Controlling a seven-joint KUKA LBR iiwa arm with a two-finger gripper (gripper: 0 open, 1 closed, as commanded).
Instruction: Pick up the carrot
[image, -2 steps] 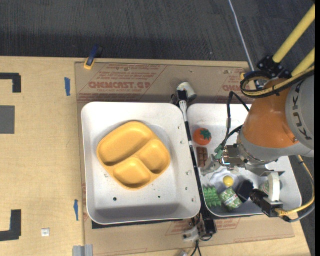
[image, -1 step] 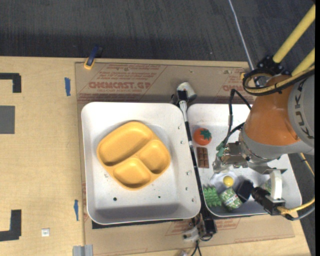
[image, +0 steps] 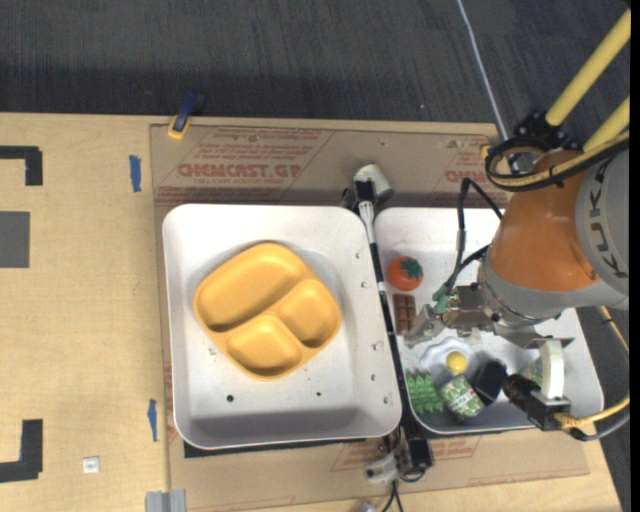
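Note:
An orange piece with a green top (image: 405, 270), likely the carrot, lies in the upper left of the right bin (image: 440, 225), close to the divider between the bins. My gripper (image: 447, 315) hangs below the orange-banded wrist (image: 545, 250) over the middle of the right bin. It is down and to the right of the carrot and apart from it. The arm's body hides much of the bin's right half. Nothing orange shows at the gripper.
The left bin (image: 190, 390) holds a yellow sectioned plate (image: 267, 308). In the right bin lie a brown block (image: 403, 312), a fried-egg toy (image: 452, 357), a leafy green piece (image: 425, 392) and a green speckled piece (image: 463, 398). Cables trail off the arm at the right.

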